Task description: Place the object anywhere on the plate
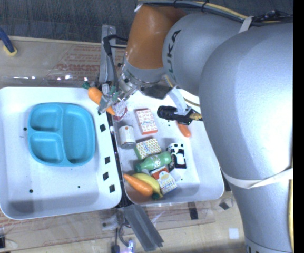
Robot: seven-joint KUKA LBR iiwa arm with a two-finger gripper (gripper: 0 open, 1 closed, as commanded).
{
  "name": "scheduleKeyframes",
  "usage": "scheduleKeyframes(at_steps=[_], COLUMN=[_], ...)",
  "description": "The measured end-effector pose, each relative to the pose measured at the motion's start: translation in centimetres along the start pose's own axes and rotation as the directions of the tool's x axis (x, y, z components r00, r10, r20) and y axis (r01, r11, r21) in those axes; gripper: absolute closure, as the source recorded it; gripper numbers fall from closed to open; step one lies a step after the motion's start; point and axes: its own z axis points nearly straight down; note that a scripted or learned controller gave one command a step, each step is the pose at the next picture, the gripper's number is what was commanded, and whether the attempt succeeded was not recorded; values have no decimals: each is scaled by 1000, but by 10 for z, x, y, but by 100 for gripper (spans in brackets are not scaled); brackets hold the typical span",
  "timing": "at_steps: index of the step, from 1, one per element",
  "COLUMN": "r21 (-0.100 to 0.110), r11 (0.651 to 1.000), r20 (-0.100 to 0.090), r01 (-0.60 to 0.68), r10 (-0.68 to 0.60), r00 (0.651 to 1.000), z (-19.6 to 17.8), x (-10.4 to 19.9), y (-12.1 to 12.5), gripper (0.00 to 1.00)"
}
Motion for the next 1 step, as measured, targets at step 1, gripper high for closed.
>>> scheduleKeyframes(at_steps=[1], r21=[0], r11=[1000], r20=[0], r01=[0], r10=[0], r00=[1000], z=[0], x=[0], y=[0], gripper=[0])
